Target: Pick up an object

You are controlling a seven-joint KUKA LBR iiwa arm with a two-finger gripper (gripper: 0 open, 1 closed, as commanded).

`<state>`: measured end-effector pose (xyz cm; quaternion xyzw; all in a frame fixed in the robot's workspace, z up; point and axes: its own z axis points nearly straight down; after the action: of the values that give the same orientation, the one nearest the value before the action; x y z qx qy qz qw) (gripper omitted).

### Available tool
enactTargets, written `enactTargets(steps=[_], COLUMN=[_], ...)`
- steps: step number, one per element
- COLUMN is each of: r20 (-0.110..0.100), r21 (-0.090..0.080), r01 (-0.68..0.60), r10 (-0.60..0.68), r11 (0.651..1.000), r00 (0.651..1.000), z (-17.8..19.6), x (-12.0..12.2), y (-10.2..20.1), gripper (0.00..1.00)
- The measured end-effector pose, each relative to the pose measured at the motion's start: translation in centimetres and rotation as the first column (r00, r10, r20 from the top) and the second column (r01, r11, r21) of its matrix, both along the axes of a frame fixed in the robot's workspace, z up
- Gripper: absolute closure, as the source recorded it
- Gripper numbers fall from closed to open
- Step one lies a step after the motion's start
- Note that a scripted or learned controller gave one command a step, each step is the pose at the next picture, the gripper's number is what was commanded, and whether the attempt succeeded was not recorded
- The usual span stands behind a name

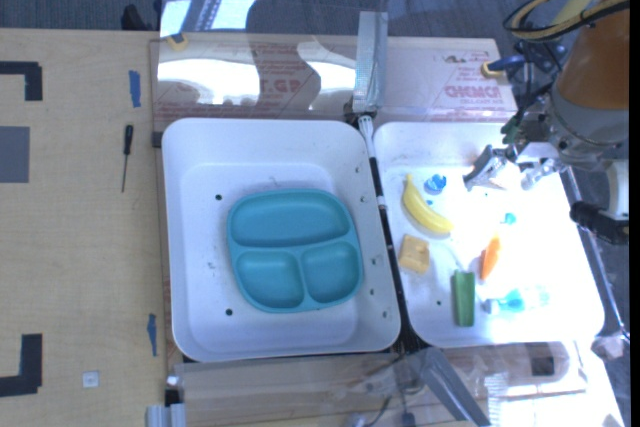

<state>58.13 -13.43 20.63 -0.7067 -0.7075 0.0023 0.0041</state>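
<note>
My gripper [506, 175] hangs over the back part of the right bin [590, 315], open, with nothing between its fingers. Below and left of it lie a yellow banana [423, 209] and a small blue piece [435, 183]. Nearer the front are a tan block [414, 254], a green cylinder [462, 297], an orange carrot-like piece [489, 257] and a light blue item [512, 300]. A tiny blue bit [509, 218] lies just in front of the gripper.
The left bin [190, 175] holds a teal divided plate [295, 248]. A metal divider [368, 75] and clear wall stand behind the bins. The arm's orange band [600, 65] and yellow-black cables [555, 10] crowd the upper right.
</note>
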Motion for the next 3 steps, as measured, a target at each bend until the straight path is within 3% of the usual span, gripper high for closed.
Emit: enactTargets(steps=[1, 2, 3], r20=[0.009, 0.011, 0.003], r21=[-0.003, -0.003, -0.003], r01=[-0.09, -0.088, 0.249], r10=[0.09, 0.088, -0.249], r11=[0.996, 0.996, 0.968], r00=[0.996, 0.996, 0.969], z=[-12.1, -11.3, -8.5], x=[-8.3, -8.2, -8.6], y=[-3.5, -3.5, -1.7], gripper=[0.0, 1.0, 1.0])
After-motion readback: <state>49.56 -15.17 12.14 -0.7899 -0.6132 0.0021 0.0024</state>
